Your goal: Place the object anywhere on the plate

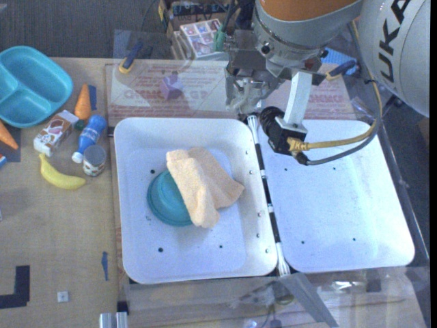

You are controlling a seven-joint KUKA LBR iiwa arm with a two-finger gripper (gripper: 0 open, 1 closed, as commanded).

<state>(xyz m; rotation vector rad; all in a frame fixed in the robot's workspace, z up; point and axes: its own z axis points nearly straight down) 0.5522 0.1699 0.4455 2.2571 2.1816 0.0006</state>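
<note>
A pale yellow cloth (201, 185) lies crumpled in the left bin (136, 142). It is draped over the right part of a round blue plate (164, 200), whose left half shows from under it. My gripper (249, 101) hangs above the back rim where the two bins meet, up and to the right of the cloth and well apart from it. The grey wrist above it hides much of the gripper.
The right bin (341, 203) lies under the arm, with a yellow cable (341, 142) looping over its back edge. On the bench to the left are a blue divided dish (31, 84), a banana (60, 176), a small bottle (89, 137), a can (94, 160) and a carrot (82, 102).
</note>
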